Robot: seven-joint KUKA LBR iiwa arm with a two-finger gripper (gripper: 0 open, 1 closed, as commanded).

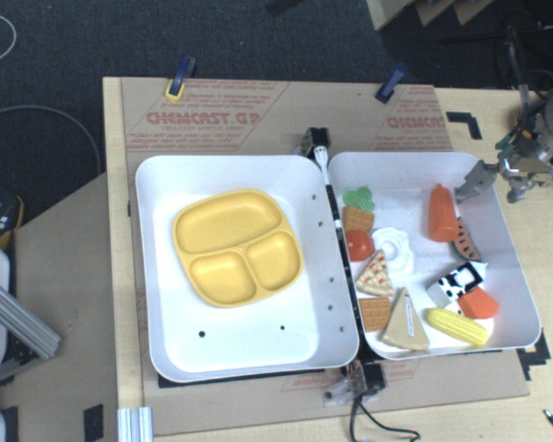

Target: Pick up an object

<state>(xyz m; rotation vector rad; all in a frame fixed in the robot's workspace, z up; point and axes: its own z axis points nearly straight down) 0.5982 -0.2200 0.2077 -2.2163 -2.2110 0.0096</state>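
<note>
Camera view: you are watching the gripper (494,175) hovering at the right bin's (525,288) far rim, fingers apart, holding nothing. 1 nearby target: orange carrot (441,212). Risk: clipping the rim while descending.

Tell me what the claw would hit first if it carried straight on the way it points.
Probably the orange sausage: the claw sits at the right bin's upper right rim, aimed left and down. Its height is unclear, so it might pass above.
</note>
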